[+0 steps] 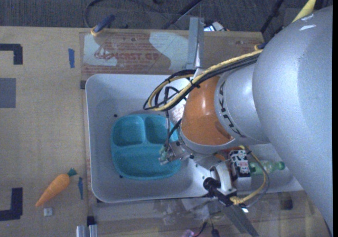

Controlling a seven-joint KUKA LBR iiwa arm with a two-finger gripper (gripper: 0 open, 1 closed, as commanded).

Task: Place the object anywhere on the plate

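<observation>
From my feed, the hand (170, 155) hung low over the right edge of the teal divided plate (138, 146), which lay in the white bin (100, 120), and I could not tell whether it was clenched, released or grasping anything, since the orange-banded wrist (203, 120) covered most of it. The toy carrot (54, 188) lay on the table (37, 125) well to the left of the hand and a little below it, outside the bin and apart from the plate.
</observation>
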